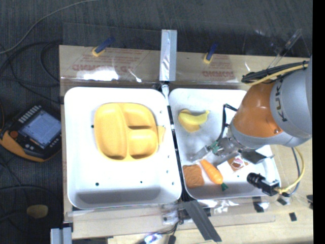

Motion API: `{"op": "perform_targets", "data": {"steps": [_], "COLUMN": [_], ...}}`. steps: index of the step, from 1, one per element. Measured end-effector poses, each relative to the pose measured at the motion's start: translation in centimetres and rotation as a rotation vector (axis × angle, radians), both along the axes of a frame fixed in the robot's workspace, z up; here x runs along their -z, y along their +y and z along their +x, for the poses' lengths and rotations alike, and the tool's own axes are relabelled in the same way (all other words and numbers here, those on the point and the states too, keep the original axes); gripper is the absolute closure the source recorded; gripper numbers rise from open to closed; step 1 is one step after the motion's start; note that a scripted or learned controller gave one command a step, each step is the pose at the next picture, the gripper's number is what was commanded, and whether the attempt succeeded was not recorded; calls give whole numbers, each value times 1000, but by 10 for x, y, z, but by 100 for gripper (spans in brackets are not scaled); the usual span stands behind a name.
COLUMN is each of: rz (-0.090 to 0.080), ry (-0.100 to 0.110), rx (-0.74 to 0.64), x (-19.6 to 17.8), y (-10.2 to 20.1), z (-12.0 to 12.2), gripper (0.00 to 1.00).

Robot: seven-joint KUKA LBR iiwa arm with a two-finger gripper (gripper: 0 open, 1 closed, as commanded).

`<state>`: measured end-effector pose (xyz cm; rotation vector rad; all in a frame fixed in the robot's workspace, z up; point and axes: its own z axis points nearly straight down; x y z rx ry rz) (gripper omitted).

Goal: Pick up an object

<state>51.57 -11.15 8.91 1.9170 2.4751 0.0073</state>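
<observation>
In the right bin (203,96), a yellow banana (192,119) lies at the back left. An orange carrot (212,171) with a green tip rests near the front, and a brown square block (193,176) sits just left of it. My gripper (213,149) hangs low over the middle of this bin, just above the carrot's upper end. Under the wrist, a small red and white item (237,162) lies to the carrot's right, partly hidden by the arm.
The left bin (81,187) holds a yellow divided tray (126,130) toward its back. A metal divider strip (168,55) stands behind the seam between the bins. The orange-banded arm (259,117) covers the right bin's right side.
</observation>
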Motion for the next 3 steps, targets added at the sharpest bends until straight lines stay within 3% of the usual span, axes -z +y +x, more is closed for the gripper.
{"op": "perform_targets", "data": {"steps": [1,2,3], "rz": [0,2,2], "ry": [4,3,13], "rx": [-6,-5,128], "x": [-3,-11,-117], "y": [6,7,59], "z": [-30,-29,10], "gripper": [0,100,100]}}
